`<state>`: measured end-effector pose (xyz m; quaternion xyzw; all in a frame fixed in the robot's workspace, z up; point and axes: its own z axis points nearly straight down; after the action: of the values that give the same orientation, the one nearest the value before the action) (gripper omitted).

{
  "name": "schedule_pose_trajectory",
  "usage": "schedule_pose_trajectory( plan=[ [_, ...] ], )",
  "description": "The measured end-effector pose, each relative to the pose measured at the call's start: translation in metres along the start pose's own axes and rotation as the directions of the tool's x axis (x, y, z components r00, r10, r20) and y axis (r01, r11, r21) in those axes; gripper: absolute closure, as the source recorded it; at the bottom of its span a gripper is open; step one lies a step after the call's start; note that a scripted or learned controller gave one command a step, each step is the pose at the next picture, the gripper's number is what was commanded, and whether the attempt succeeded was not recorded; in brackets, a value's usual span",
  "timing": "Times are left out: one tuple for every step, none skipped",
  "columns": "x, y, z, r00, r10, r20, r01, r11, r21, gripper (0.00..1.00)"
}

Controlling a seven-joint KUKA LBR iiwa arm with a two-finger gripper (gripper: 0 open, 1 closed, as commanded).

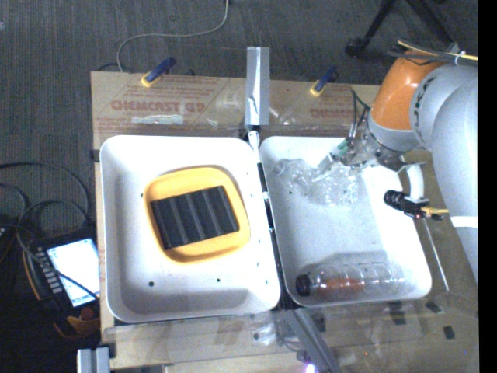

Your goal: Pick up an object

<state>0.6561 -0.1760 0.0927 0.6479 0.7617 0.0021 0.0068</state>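
1. Camera view has the end effector (351,150) low at the back of the right bin (404,231), right at the edge of a crumpled clear plastic wrapper (326,181); whether it's apart, together or clamped on anything, I cannot tell, because the metal parts blur into the shiny film.

2. Just behind it comes the orange band (396,103) and the grey arm (458,138), reaching in from the right side and covering that bin's far corner.

3. Moving outward in the same bin: a clear plastic bottle (353,280) with a dark cap lies on its side along the near wall, well apart from the end effector.

4. Across the divider, the left bin (124,208) holds a yellow tray with a black ribbed insert (198,214), lying flat near the middle.

5. Step in hand, by my read: the approach or grasp attempt on the wrapper, the nearest candidate. Nothing looks lifted yet.

6. Next move calls for a firm pinch on a bunched fold of the film, then a straight lift clear of the bin floor. Thin, slippery plastic may slide out, so the grip needs checking before the rise.
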Motion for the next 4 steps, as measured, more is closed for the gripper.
schedule_pose_trajectory(
  plan=[
    [-0.005,-0.016,0.000,0.998,-0.068,0.001,0.068,0.998,-0.002,0.00],
    [0.050,-0.011,0.000,0.998,-0.060,0.002,0.060,0.998,0.000,0.00],
    [0.056,-0.041,-0.001,0.993,-0.120,0.000,0.120,0.993,-0.004,0.00],
    [0.066,-0.083,-0.001,0.992,-0.127,-0.001,0.127,0.992,-0.004,0.00]
  ],
)
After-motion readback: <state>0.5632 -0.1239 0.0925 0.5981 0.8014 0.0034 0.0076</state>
